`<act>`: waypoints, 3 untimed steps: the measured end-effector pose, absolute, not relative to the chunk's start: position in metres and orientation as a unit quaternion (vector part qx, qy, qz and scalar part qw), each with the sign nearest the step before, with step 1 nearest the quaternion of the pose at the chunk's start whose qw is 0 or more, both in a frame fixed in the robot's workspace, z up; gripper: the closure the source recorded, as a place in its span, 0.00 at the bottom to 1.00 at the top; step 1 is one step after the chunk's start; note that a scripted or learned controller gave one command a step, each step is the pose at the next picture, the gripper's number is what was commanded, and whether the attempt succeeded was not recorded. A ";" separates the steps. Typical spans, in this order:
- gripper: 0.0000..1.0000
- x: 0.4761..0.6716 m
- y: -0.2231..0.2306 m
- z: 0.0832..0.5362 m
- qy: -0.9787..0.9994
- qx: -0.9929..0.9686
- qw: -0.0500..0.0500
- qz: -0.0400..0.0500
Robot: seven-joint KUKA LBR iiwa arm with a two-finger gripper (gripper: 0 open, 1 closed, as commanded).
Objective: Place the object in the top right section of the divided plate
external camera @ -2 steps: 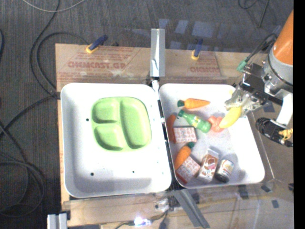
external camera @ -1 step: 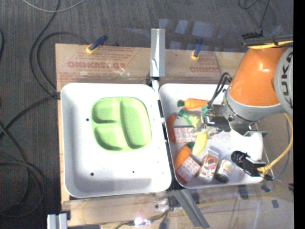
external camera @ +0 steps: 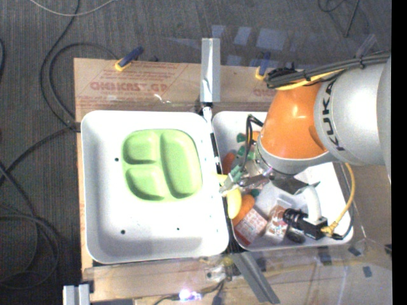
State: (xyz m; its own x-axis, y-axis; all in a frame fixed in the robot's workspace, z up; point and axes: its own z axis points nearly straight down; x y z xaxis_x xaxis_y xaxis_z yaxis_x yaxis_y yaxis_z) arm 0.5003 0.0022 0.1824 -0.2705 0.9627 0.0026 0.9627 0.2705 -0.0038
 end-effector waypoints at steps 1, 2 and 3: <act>1.00 0.559 0.056 0.192 -0.842 -0.539 0.001 0.001; 1.00 0.614 0.090 0.191 -0.914 -0.407 0.001 0.001; 1.00 0.621 0.101 0.244 -0.822 -0.570 0.000 0.002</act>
